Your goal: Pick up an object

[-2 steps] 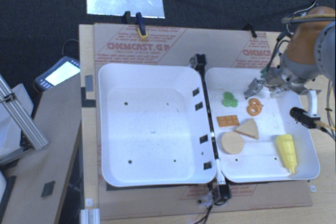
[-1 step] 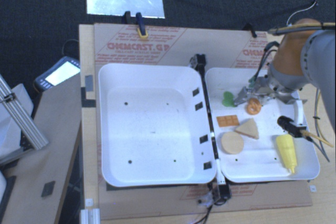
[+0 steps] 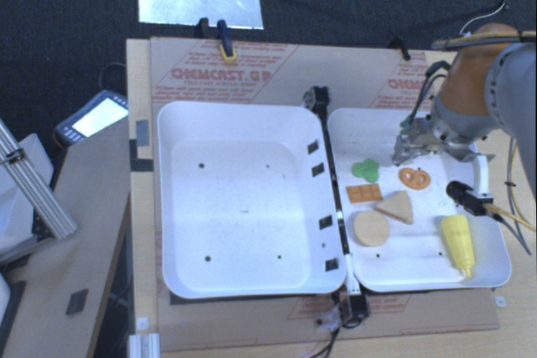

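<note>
Camera view, single item list.

1. Desk [image 3: 252, 67]: cardboard-covered top, centre of frame, carrying two shallow white bins side by side.

2. Left bin [image 3: 180, 180]: centre-left of frame, white, with small dark spots on its floor.

3. Right bin [image 3: 495, 268]: centre-right of frame, holding all the loose pieces listed below.

4. Arm [image 3: 495, 88]: grey with an orange band, entering from the right edge, upper right of frame.

5. End effector [image 3: 409, 148]: metal tip low over the upper part of the right bin. Whether it is released or clenched cannot be told; nothing is seen grasped in it.

6. Pretzel [image 3: 414, 178]: small orange-brown ring, just below and slightly right of the end effector in the frame; the nearest piece. Contact cannot be judged.

7. Green piece [image 3: 366, 171]: leafy shape, near the end effector, to its lower left.

8. Cracker [image 3: 363, 194]: orange rectangle, directly below the green piece.

9. Bread wedge [image 3: 397, 208]: tan triangle, below the pretzel, well apart from the end effector.

10. Round biscuit [image 3: 372, 228]: pale disc, touching or just beside the wedge, lower left of it.

11. Corn cob [image 3: 458, 242]: yellow, lower right of the bin, farthest from the end effector.

Handling note (judgement): the step in hand looks like the approach to a grasp. The pretzel is the likely target; centring straight over it before descending would help, as it is thin, flat and could slide. The neighbouring pieces stand apart enough to avoid.
</note>
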{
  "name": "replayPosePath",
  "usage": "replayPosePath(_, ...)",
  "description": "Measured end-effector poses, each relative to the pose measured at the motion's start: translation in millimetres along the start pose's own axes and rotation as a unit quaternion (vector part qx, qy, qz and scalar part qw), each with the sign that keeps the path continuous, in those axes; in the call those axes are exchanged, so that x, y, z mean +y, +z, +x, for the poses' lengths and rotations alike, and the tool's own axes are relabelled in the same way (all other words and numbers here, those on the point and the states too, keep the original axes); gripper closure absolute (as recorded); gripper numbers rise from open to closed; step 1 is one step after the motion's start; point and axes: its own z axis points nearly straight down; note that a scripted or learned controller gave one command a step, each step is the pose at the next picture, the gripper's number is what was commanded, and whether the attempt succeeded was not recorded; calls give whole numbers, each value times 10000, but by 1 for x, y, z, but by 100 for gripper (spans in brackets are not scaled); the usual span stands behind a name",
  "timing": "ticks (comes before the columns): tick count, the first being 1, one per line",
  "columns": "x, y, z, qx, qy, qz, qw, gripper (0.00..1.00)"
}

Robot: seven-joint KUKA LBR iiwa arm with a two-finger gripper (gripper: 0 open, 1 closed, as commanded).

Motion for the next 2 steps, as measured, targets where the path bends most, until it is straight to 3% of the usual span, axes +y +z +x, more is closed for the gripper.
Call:
replayPosePath(1, 1, -92, 130, 31, -61, -5, 10000, 100)
replayPosePath(2, -30, -146, 194, 23, -34, 24, 10000, 100)
